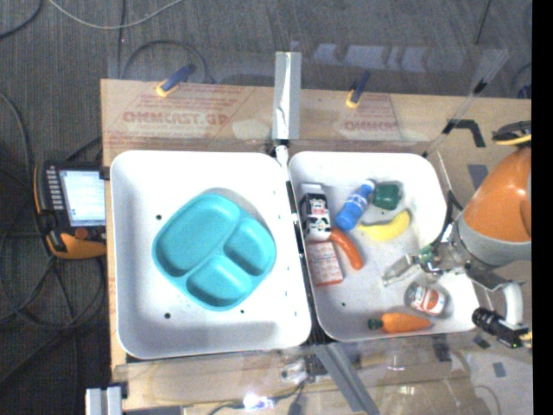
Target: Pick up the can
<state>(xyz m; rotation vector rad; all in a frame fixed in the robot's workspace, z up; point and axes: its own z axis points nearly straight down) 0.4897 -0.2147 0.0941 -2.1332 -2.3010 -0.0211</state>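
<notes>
The gripper hangs over the right bin, its two thin metal fingers spread in an open V pointing toward the bin's middle, with nothing between them. The arm reaches in behind it.

**Target.** The can lies on its side on the bin floor, just beside the gripper on the near-camera side and slightly back toward the wrist. It is close to the fingers but not between them.

**Handling.** The can is judged to be rigid and light, with a smooth, probably slippery wall. Lying flat, it is likely to roll if touched on one side only. Take hold across the cylindrical body near mid-length, with the fingers straddling the curved sides; both contacts should land together.

**Surroundings, relative to the gripper.**
- Toy carrot: beyond the can, near the bin's front wall. It limits clearance on that side of the can.
- Banana: ahead and away from the can, apart from it.
- Dark green item and blue bottle: farther out past the banana.
- Orange-red sausage-shaped toy and a flat carton: straight ahead, across the bin.
- Teal divided tray: in the left bin, well apart.

**Obstruction.** Only the carrot and the front wall crowd the approach.
</notes>
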